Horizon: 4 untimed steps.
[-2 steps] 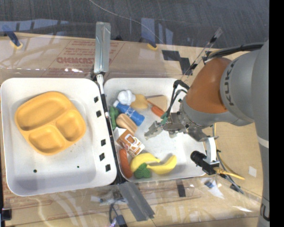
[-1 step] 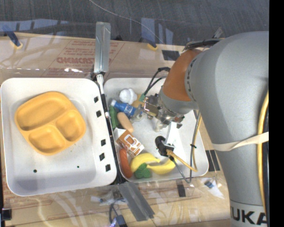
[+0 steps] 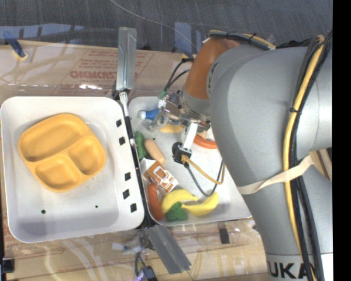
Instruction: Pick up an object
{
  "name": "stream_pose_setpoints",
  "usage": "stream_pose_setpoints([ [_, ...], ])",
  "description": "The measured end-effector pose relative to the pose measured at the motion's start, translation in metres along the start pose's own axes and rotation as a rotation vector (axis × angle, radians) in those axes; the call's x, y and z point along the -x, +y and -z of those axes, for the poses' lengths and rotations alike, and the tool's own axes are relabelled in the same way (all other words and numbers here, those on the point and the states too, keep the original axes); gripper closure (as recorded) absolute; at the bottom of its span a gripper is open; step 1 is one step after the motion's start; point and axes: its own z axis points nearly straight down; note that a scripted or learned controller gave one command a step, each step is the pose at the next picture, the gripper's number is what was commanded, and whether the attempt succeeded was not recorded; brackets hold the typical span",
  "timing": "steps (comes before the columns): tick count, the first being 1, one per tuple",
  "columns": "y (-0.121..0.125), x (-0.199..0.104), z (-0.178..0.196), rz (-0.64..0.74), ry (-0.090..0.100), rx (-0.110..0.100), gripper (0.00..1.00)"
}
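My arm comes in over the right bin [image 3: 141, 105], so the grey bulk of it covers most of that bin's far half. My claw [image 3: 178, 122] hangs low at the bin's upper end, among small items there: a blue-and-white piece [image 3: 150, 116] just beside it and a pale yellow bit [image 3: 170, 129] under it. Too much cable and bracket in the way; I cannot tell how the claw is set or whether anything is in it.

Candidate objects lie crowded in the right bin, which is why the approach is steep. Below the claw: a tan sausage-shaped toy [image 3: 154, 151] next to a green piece [image 3: 140, 144]; an orange-red strip [image 3: 206, 143] near my wrist. Further from the claw: a brown-and-white carton [image 3: 162, 179], a banana [image 3: 203, 205], a broccoli-like toy [image 3: 176, 213].

The left bin [image 3: 23, 215] carries a yellow divided tray [image 3: 61, 151], well apart from the claw.

Judgement: grasp attempt under way at the upper cluster; outcome unconfirmed.
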Motion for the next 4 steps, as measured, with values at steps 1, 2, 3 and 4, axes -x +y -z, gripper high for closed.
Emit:
stream_pose_setpoints([
  [1,0.042,0.052,-0.001,0.001,-0.001,-0.019,0.0],
  [2,0.044,0.049,0.01,0.012,-0.002,-0.006,1.0],
  [3,0.038,0.033,0.14,-0.227,0.01,0.018,1.0],
  [4,0.004,0.05,0.199,0.054,0.005,0.012,1.0],
])
